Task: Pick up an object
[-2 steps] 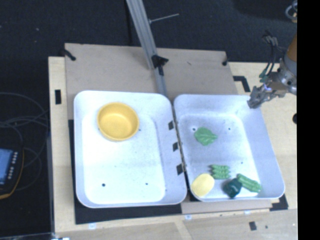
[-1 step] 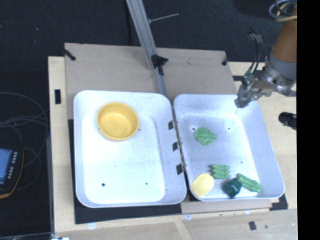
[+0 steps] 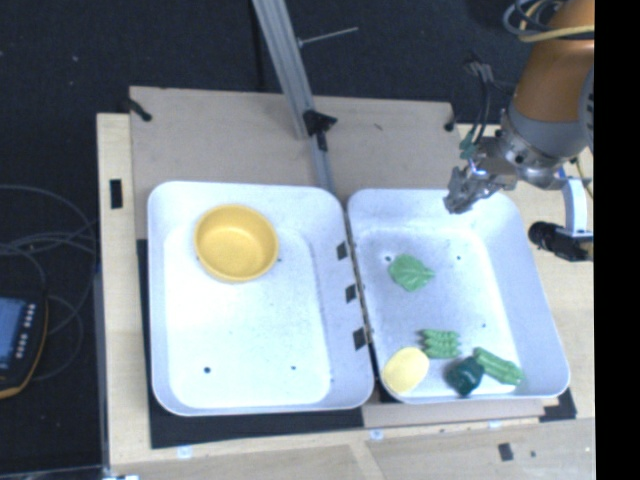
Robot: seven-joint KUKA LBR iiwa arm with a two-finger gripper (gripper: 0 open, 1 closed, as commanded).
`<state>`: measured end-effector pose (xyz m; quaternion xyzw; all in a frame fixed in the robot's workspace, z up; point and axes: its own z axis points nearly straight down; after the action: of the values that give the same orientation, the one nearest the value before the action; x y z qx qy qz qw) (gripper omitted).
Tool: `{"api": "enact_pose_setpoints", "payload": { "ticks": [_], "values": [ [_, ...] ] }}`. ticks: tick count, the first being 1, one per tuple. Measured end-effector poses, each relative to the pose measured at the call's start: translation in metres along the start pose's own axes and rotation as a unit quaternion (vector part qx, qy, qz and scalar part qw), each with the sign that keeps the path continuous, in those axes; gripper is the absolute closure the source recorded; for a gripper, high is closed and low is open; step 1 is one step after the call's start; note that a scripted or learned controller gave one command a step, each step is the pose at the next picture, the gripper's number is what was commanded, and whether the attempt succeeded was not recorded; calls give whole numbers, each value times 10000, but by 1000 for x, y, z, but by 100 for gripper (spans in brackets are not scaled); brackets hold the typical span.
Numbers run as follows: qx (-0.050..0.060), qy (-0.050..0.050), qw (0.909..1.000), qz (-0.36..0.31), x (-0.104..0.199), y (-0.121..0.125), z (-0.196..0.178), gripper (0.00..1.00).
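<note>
While the arm (image 3: 548, 88) reaches in from the right in the camera view, its pincer (image 3: 462, 198) hangs over the far rim of the right bin (image 3: 530, 268), and nothing can be seen between its tips; whether they are spread or pressed together I cannot tell at this size.

The things it could take all lie in that right bin: a green leafy piece (image 3: 411, 272) near the middle, well apart from the pincer, and a cluster along the near edge, namely a pale yellow round piece (image 3: 405, 369), a small green pod-like piece (image 3: 439, 343), a dark green piece (image 3: 464, 376) and a lighter green one (image 3: 499, 366) just beside it.

The left bin (image 3: 180, 368) carries a yellow bowl (image 3: 236, 242).

By my judgement the task is at its outset: no object is lifted, and the descent, the closing and the lift all remain.
</note>
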<state>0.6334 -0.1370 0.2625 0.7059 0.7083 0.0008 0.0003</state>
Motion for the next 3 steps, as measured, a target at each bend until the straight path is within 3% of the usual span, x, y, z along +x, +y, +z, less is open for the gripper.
{"api": "enact_pose_setpoints", "payload": {
  "ticks": [2,3],
  "values": [
    [7,-2,10000,3,93,1,14,100],
    [7,0,10000,-2,146,15,20,100]
  ]
}}
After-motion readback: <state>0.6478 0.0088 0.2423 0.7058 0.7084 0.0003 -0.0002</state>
